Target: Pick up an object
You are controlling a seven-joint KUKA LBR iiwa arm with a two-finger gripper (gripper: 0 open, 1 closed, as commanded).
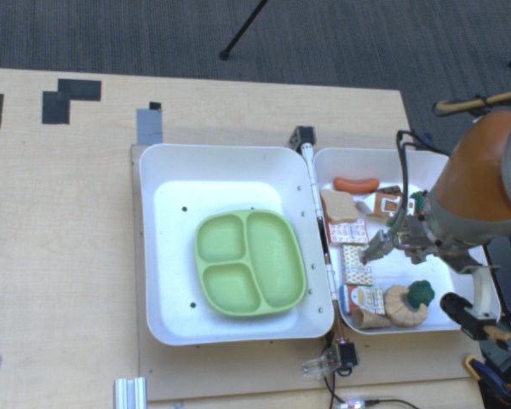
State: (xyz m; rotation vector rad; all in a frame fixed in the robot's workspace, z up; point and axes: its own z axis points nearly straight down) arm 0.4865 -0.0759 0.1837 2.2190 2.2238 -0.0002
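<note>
The right bin (383,156) holds several small items. A red sausage (356,184) lies at its far side, with a tan bread slice (338,204) just in front of it. Two patterned packets (351,233) lie along the left wall. At the near edge sit a small carton (366,299), a tan pastry (400,307) and a green broccoli piece (421,293). My gripper (380,247) hangs low over the middle of this bin, just right of the packets, with nothing visibly held. The arm's orange band (485,173) rises to the right.
The left bin (162,228) holds a light green three-compartment plate (249,262). A metal divider (317,220) runs between the two bins. Cables and a clamp (336,360) lie at the bench's front edge. Dark tape marks (68,99) sit at the far left.
</note>
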